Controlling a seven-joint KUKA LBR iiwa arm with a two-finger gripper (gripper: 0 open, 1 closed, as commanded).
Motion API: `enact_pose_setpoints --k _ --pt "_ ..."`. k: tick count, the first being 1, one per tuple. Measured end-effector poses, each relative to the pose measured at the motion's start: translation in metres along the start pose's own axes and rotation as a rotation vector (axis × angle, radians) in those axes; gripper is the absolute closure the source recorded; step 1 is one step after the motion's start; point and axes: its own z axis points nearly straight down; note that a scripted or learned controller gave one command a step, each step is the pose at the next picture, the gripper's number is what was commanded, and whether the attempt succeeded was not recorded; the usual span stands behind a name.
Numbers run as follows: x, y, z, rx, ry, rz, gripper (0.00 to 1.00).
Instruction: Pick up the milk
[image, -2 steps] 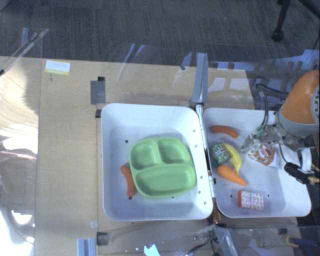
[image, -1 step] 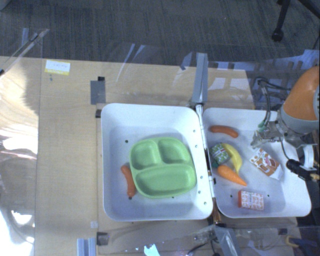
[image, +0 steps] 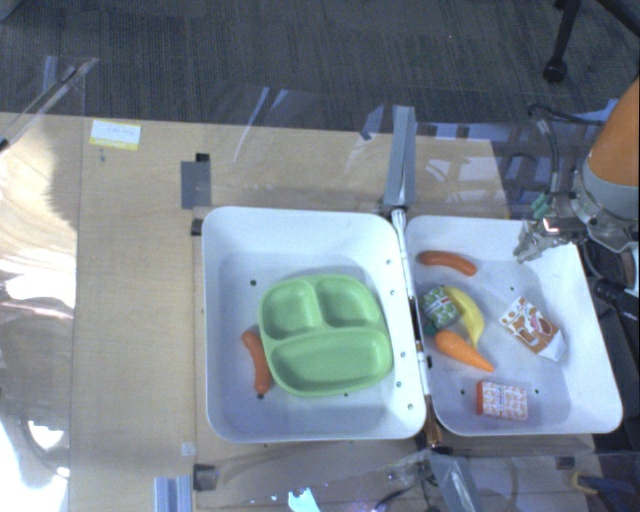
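The milk (image: 529, 326), a small carton, lies flat in the right bin (image: 590, 400), at six o'clock from the hand (image: 541, 236). Whether the hand is spread or pressed together: cannot tell; it's small and blurred.

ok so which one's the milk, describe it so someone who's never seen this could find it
Go to the right-hand white bin, then to its right side. The milk is the small white carton with red print lying tilted there, right of the banana. Unlike the flat red packet nearer the front, it is mostly white.
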Motion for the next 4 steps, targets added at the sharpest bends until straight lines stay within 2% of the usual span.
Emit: enact_pose_setpoints --k 1,2,3,4 --pt "0.052 -0.035 -0.055 0.002 0.000 0.339 1.00" --pt "0.123 -0.034 -0.100 0.001 0.000 0.729 1.00" --pt "0.033 -0.052 -0.121 0.001 -0.001 0.372 1.00" --pt "-0.024 -0.049 -0.212 -0.003 -0.003 -0.063 1.00"
